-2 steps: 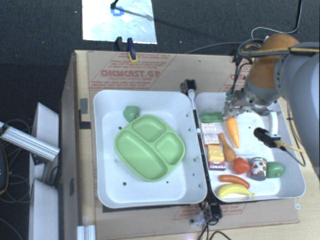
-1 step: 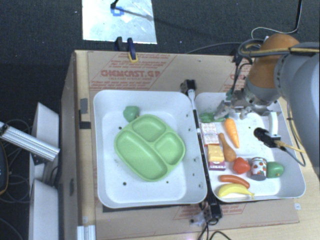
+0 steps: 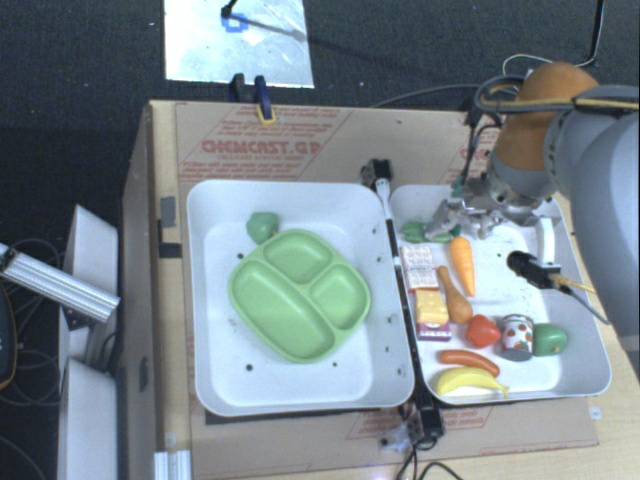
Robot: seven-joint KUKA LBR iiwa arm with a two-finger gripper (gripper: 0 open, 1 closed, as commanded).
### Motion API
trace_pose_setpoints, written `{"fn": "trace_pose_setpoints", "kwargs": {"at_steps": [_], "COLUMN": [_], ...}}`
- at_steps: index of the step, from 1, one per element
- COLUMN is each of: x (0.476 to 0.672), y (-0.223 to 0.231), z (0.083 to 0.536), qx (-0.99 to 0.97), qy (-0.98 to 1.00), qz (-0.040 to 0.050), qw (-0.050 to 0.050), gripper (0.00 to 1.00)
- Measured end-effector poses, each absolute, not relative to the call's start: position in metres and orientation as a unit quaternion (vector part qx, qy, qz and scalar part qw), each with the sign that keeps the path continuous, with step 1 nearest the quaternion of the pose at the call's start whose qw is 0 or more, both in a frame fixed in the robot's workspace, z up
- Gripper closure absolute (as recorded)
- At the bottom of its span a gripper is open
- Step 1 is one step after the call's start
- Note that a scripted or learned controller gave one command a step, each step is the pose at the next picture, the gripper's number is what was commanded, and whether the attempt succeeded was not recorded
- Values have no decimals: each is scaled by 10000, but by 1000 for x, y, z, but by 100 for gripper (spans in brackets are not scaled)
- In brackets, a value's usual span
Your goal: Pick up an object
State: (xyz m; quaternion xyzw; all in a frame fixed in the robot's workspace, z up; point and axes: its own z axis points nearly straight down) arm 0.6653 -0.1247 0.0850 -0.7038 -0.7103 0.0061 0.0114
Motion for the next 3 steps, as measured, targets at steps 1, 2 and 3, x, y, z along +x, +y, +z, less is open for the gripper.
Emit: {"fn": "trace_pose_setpoints", "kwargs": {"at_steps": [1,2,3], "x": [666,667,670], "y": [-124,-124,-102], "z": [97,108,199], "qx": [-7030,-7019,-7051], "qy": [-7111,-7122,-7091], "qz": [52,43,-19], "qw": [115,97,-23], "gripper": [100,100,100]}}
